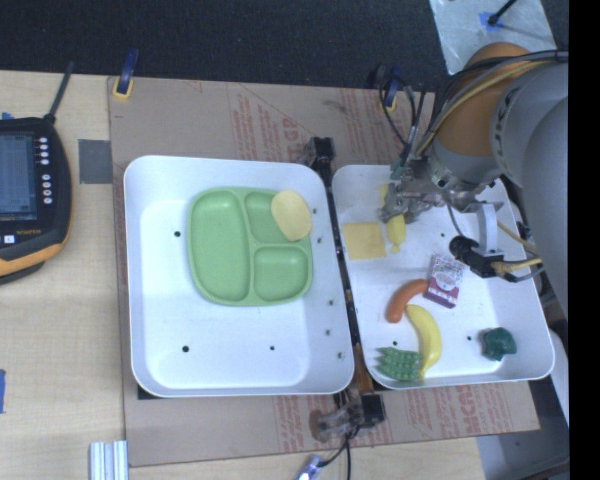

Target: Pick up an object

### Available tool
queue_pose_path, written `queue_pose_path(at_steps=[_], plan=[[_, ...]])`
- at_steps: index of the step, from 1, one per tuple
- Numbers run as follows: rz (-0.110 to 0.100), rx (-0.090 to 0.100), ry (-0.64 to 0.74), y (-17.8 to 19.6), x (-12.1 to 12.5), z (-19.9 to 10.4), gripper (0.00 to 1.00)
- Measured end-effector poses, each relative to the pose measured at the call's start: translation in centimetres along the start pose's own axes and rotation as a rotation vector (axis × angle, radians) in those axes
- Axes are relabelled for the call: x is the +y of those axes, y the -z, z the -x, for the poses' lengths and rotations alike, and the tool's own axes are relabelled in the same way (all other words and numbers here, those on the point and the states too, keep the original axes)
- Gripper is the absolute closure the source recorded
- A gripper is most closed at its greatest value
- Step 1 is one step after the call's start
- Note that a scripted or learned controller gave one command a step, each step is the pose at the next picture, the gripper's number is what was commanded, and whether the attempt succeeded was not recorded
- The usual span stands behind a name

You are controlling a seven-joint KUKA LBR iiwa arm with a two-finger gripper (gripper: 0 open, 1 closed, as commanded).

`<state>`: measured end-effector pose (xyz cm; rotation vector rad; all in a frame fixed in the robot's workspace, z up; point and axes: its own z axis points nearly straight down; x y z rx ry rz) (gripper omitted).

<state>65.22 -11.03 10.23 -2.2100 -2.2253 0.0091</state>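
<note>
Yellow item (396, 230), small and corn-like, sits in the upper left part of the right bin (540, 368), directly under the gripper (400, 206). The gripper is lowered over it at centre right of the frame, presumably placed for a grasp; whether it is clenched or released on the piece cannot be told. Just left lies a pale yellow block (364, 240). Lower in that bin lie a sausage (406, 300), a banana (427, 336), a wrapped packet (444, 280). The left bin (160, 348) holds a green tray (248, 246) carrying a yellow lemon (291, 214), kept apart from the working area.
</note>
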Motion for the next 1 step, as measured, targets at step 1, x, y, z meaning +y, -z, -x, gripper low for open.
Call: queue_pose_path(at_steps=[1], plan=[[0.003,0.002,-0.003,8.98,-5.66,-3.15,1.00]])
